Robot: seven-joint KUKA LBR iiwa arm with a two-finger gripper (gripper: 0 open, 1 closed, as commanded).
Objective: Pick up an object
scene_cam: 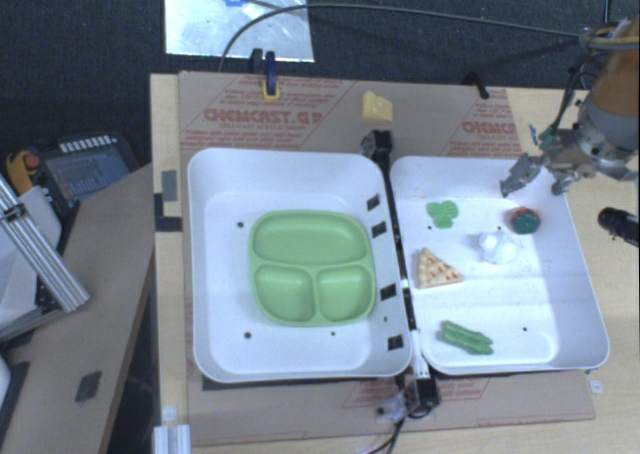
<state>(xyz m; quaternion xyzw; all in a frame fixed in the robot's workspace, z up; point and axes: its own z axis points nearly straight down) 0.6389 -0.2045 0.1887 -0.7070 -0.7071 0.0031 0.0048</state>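
My gripper (538,182) hangs over the far right part of the right bin (560,287), fingers spread open with nothing between them. Just below and in front of it lies a small red and teal round object (523,219). A white lumpy object (492,244) sits a little nearer, and a small green leafy piece (441,210) lies to the left. A toy pizza slice (437,269) rests near the bin's left wall. A green pickle-like piece (466,337) lies at the near side.
The left bin (215,242) holds a green divided plate (310,267). A black divider (390,242) with clips runs between the bins. A yellow block (377,106) lies on the cardboard behind them. A cable (400,12) arcs overhead.
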